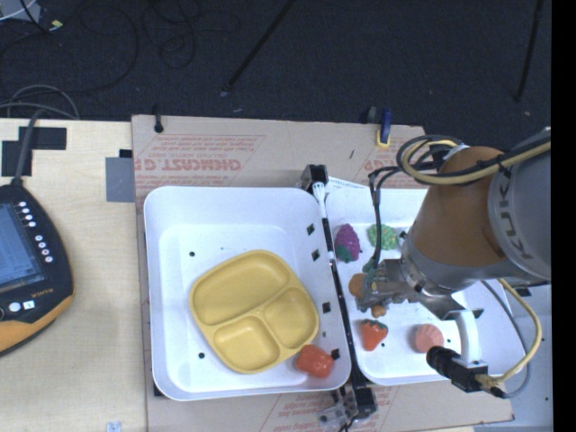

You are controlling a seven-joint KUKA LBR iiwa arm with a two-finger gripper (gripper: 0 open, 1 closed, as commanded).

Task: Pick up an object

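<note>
My gripper (pixel 376 295) is down in the right bin (pixel 396 372), near its left wall, under the orange wrist band. Its tip sits over a small orange-brown object (pixel 360 285), whose edge pokes out to the left. Close around it lie a purple toy (pixel 346 240), a green toy (pixel 383 237), a red strawberry-like toy (pixel 373 334) just below the gripper, and a pink ball (pixel 427 337). The arm hides the rest of the right bin.
The left bin (pixel 171 241) holds a yellow divided plate (pixel 254 310) and a red-orange ball (pixel 314 360) at its lower right corner. A black divider (pixel 328 268) runs between the bins. A teach pendant (pixel 25 259) lies on the bench at far left.
</note>
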